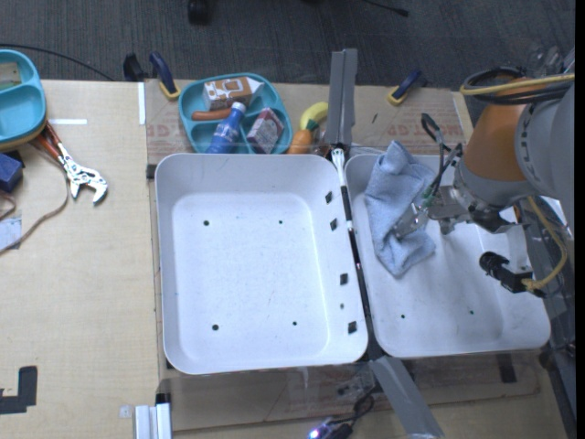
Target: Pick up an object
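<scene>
cloth (395, 210): crumpled in right bin (457, 327), far-left part | claw (422, 216): at cloth's right edge, grip state cannot tell | handling: likely light, soft, limp; pinch a raised fold, not flat fabric | left bin (256, 355)

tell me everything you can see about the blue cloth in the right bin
The cloth is pale grey-blue, soft-looking fabric, crumpled into loose folds, not spread flat. It lies in the right bin, in its left part toward the far end, its upper corner riding up near the far rim. The end effector is right at its right edge, apparently touching the folds; whether it grips the fabric is unclear.
</scene>
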### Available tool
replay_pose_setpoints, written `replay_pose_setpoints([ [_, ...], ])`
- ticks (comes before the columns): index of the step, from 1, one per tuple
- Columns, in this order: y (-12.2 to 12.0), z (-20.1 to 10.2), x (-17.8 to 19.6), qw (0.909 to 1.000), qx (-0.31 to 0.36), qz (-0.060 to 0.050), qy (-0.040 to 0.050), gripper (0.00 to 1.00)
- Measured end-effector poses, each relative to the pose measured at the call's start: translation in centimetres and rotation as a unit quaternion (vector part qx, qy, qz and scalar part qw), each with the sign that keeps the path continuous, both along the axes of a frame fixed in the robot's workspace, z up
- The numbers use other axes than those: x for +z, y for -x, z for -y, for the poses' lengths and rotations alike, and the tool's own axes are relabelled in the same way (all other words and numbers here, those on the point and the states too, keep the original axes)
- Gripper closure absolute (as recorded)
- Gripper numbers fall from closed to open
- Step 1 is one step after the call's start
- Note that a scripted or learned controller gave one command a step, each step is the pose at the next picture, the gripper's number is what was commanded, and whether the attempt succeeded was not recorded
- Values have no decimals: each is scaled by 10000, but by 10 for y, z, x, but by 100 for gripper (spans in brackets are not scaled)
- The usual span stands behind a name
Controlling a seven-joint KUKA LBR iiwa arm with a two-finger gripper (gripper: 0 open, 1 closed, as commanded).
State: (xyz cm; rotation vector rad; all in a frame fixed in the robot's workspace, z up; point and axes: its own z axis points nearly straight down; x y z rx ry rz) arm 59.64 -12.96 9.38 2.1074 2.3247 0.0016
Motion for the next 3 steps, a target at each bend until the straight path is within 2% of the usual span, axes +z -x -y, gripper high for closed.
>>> replay_pose_setpoints([
  [1, -55, 24, 0, 9997, -232, -3, 3, 0],
  [2, -63, 84, 31, 10000, -79, -2, 6, 0],
  [3, 4, 87, -1, 9964, 848, -3, -31, 0],
])
